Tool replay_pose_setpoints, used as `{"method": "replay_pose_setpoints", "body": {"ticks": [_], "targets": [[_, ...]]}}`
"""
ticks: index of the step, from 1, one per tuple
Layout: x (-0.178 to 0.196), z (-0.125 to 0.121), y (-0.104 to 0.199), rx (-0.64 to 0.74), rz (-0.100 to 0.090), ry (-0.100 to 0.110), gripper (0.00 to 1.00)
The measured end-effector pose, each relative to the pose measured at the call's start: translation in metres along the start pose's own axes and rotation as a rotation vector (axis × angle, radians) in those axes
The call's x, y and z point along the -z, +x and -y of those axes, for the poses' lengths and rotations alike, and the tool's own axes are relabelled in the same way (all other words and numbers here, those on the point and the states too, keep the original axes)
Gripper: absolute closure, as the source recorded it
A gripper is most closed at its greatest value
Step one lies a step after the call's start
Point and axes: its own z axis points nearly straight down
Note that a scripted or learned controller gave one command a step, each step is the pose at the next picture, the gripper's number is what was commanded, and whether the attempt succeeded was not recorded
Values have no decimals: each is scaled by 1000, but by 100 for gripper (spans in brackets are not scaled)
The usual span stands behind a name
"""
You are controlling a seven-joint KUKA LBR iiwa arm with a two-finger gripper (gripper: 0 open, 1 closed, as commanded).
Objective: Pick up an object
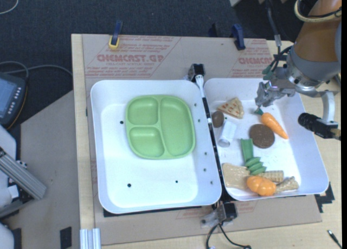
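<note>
The right bin (309, 150) holds several toy foods. Among them are an orange carrot (274, 125), a round brown cookie (262, 136), a triangular sandwich slice (233, 107) and a small brown piece (217, 118). There is also a pale clear item (227, 132), a green bean pod (251, 157), a tan bread piece (234, 174), an orange fruit (260, 185) and crackers (283, 180). My gripper (264, 100) hangs over the bin's back part, just above and left of the carrot's leafy end. It looks open, with nothing between its fingers.
The left bin (108, 150) bears a green divided plate (160, 126). A ridge (209, 128) where the two bin rims meet separates them. The arm's grey wrist and orange band (317, 31) come in from the upper right. A black part (317, 125) juts over the right bin's right rim.
</note>
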Motion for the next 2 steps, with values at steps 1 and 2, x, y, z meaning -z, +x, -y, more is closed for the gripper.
{"method": "replay_pose_setpoints", "body": {"ticks": [1,2], "targets": [[-10,-39,34,1,-1,1,100],[-7,-50,32,-2,1,1,100]]}}
